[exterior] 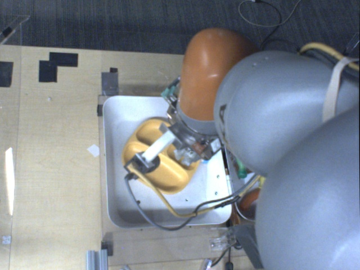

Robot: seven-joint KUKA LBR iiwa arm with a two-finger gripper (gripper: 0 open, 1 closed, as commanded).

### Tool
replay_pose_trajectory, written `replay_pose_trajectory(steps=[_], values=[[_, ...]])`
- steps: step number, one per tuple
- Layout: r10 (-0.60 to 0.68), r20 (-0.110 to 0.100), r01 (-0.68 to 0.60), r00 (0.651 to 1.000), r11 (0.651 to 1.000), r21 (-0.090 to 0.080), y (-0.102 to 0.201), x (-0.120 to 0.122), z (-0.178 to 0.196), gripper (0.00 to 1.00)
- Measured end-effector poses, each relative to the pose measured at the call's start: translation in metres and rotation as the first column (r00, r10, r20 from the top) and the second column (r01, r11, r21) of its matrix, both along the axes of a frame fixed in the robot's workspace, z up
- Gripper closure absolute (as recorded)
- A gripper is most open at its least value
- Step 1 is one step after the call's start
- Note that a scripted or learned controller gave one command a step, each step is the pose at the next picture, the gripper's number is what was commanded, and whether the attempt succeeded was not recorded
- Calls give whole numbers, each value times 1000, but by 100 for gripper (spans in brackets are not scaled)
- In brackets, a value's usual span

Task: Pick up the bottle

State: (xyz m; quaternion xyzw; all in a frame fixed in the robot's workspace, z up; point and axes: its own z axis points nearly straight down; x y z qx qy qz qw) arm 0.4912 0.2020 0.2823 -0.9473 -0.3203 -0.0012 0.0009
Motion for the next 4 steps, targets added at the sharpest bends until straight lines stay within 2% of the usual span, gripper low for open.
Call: replay_pose_trajectory(steps=[1, 2, 3, 4], values=[[-1, 2, 1, 1000, 1000, 2, 0, 2, 11, 100], [-435, 0, 435, 900, 900, 1, 32, 3, 42, 100], [-440, -1, 440, 898, 898, 2, 30, -2, 12, 100], [-72, 0, 72, 997, 997, -3, 21, 35, -2, 100]])
